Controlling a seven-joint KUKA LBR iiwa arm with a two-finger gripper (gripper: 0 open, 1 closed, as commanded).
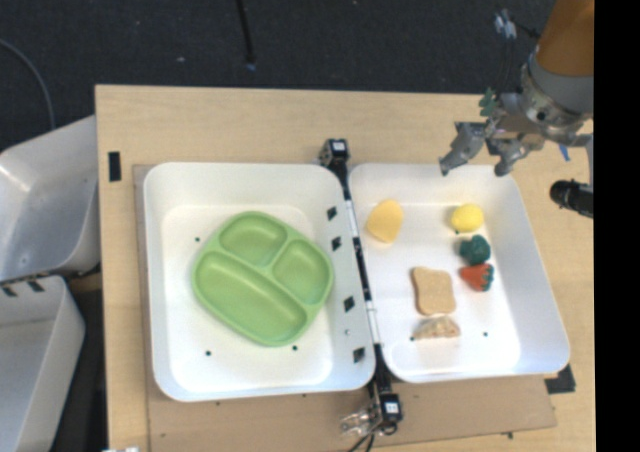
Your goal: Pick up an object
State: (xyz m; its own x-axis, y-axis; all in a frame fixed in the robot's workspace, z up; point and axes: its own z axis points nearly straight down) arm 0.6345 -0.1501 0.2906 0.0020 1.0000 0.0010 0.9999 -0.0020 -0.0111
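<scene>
Camera view: gripper above right bin far rim, fingers spread apart, nothing between them, clear of yellow lemon.

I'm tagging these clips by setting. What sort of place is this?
Probably a robotics lab's test bench: two white bins sit side by side on a wooden bench, toy food such as a slice of bread lies in one, and a robot gripper hangs above it.

green divided plate, left white bin
</scene>
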